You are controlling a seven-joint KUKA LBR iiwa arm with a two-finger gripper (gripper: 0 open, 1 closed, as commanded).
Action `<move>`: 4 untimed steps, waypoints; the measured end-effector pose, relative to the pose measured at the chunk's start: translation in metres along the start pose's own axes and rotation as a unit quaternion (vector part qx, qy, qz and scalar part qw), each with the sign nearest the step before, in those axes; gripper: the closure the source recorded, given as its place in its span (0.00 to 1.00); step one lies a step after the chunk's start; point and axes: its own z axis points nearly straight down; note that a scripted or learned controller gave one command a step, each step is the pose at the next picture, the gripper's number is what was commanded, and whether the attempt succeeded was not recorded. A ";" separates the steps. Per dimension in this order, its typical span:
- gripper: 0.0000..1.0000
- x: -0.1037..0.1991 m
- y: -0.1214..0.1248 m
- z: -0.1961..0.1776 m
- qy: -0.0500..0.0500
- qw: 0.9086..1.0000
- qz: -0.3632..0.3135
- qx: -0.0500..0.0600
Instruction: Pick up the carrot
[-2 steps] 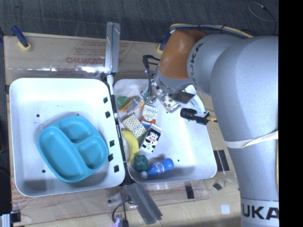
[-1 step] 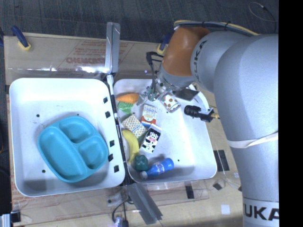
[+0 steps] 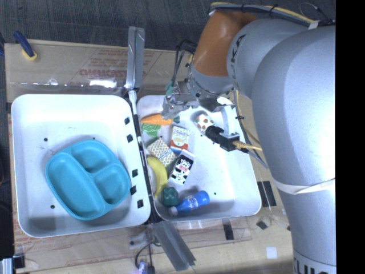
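Counting left to right: one blue divided plate (image 3: pixel 88 178) in left bin (image 3: pixel 28 113), well left of fingers; right bin (image 3: pixel 242 201) holding one carrot (image 3: pixel 155 119), one banana (image 3: pixel 158 173), one blue bottle (image 3: pixel 191 201), three small cartons.

Gripper (image 3: pixel 171 103) seen just above-right of carrot, near bin's top-left corner. Finger state cannot be told.

Carrot judged light, stiff, smooth, likely toy; mid-body grasp across width advised.
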 end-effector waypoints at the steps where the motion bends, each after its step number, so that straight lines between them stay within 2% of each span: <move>1: 0.00 0.000 0.000 0.000 0.000 1.000 0.000 0.000; 2: 0.00 0.020 0.011 0.000 0.000 0.999 -0.034 -0.001; 3: 0.00 0.038 0.006 0.001 0.000 0.995 -0.102 0.002; 4: 0.00 -0.029 -0.012 0.001 0.001 0.971 -0.239 0.002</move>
